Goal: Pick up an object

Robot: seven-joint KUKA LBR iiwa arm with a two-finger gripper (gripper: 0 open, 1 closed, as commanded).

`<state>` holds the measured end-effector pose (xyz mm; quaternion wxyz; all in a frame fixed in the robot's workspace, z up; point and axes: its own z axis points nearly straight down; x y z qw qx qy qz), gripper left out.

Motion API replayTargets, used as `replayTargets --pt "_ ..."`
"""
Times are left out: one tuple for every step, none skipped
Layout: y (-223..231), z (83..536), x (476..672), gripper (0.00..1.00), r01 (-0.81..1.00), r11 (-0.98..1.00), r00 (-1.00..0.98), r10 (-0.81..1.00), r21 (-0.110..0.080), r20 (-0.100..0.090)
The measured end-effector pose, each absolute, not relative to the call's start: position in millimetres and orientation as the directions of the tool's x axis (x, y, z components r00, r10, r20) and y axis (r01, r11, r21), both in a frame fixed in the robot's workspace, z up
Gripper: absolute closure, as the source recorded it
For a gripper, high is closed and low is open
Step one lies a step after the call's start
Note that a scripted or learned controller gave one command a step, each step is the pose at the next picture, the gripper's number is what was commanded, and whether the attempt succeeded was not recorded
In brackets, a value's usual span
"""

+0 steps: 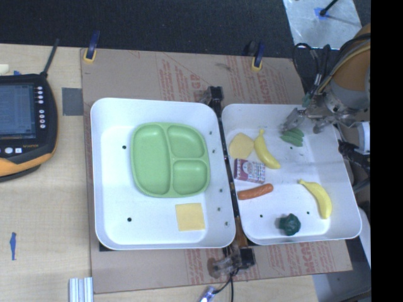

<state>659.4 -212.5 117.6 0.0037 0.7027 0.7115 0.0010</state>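
Far left on the surface (50,231): one teach pendant (22,128). Left bin (104,168): one green divided plate (170,159), one yellow cheese slice (190,217) just below it, room along the bin's left wall. Right bin (340,187): two bananas, one (265,151) upper-left, one (318,198) at the right; one pale yellow piece (240,145) touching the first banana; one small red-and-white packet (249,169); one orange carrot (254,191) below it; one dark green lump (289,224) near the front edge. Gripper (296,128) sits at the bin's top right, jaws around a green item (292,137), apparently clamped on it. Centre of the right bin is open.
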Motion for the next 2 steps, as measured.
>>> replayTargets --pt "-206 92 655.7 0.00 1.000 0.005 -0.005 1.000 -0.005 0.000" --pt "-208 105 655.7 1.00 1.000 0.008 -0.008 1.000 -0.011 0.001"
